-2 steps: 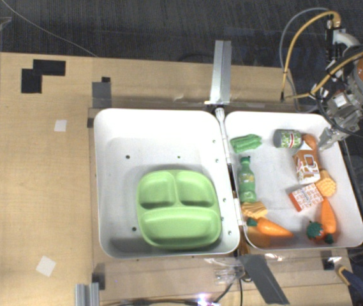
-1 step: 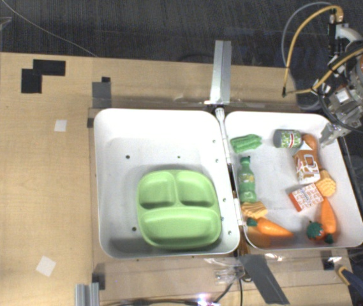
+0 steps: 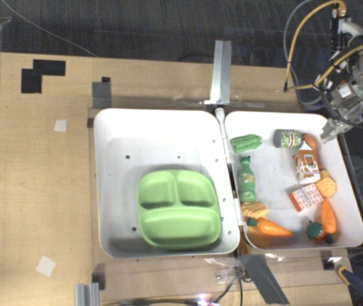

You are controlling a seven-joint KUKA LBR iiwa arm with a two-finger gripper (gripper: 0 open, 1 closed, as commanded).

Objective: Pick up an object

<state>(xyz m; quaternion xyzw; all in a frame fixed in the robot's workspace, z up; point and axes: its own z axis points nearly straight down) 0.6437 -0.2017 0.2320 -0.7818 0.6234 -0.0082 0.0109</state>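
Closest to the lens runs the front edge of the wooden desk, which carries two shallow white bins side by side. Inside the left bin a green divided tray lies flat towards the near wall. The right bin holds the small toy foods that could be picked up. An orange carrot lies along the near wall, and a second carrot stands in the near right corner. A green bottle sits just beside the divider, with a green pouch behind it. A red-and-white carton and a red-and-white packet both bear print too small to read. A can with a green and red label, also unreadable, lies near the far wall. The grey arm hangs over the right bin's far right corner, its jaws pointing down at the rim there; whether they are spread or pressed together cannot be told, and nothing is seen between them.
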